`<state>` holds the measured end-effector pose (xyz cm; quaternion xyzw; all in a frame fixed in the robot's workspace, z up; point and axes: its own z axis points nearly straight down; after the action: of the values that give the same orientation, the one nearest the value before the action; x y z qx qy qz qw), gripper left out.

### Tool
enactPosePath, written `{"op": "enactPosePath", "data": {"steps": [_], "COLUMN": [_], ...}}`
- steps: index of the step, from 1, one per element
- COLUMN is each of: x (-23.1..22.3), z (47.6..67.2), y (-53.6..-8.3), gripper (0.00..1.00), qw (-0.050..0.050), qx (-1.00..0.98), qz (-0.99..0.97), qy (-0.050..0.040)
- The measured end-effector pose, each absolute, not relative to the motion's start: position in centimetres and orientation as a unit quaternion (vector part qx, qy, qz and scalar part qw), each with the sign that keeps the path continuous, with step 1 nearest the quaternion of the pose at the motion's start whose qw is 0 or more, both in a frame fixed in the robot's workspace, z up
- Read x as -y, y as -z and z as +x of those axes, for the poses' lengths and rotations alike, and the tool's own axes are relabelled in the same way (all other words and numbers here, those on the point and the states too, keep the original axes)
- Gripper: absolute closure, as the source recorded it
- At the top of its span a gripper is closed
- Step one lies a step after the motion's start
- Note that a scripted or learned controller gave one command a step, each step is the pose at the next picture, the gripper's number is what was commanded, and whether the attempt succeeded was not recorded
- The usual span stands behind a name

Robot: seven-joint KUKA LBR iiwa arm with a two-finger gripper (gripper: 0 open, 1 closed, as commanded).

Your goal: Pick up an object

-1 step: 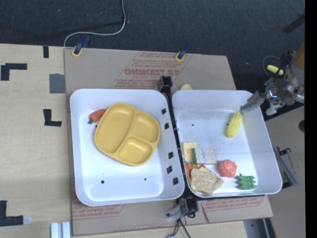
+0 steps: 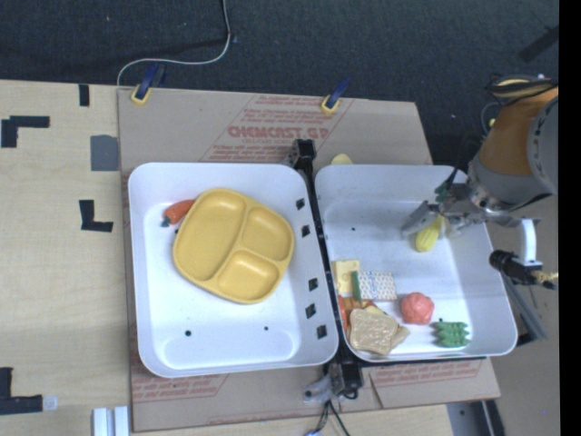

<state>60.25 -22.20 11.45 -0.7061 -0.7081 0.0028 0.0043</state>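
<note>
One yellow toy (image 2: 427, 238) sits between the spread fingers of the tool (image 2: 434, 222), right of frame, right bin (image 2: 381, 189). Grasp step; next, close and lift.

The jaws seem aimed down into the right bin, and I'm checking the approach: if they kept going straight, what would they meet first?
Most likely the small yellow object, which lies right at the gripper tips. Behind it is only the right bin floor. Depth is hard to judge from this slanted view.
</note>
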Motion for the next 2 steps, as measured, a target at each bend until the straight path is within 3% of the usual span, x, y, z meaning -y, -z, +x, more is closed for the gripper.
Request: {"op": "enactPosePath", "data": {"steps": [1,2], "x": [20.7,20.8], "z": [61.4,61.5], "y": [-8.3,-9.7], "gripper": [0.00,1.00], "qw": [0.000,-0.003], "qx": [0.708,0.708], "qz": [-0.706,-0.706], "qy": [-0.0014,-0.0002]}}
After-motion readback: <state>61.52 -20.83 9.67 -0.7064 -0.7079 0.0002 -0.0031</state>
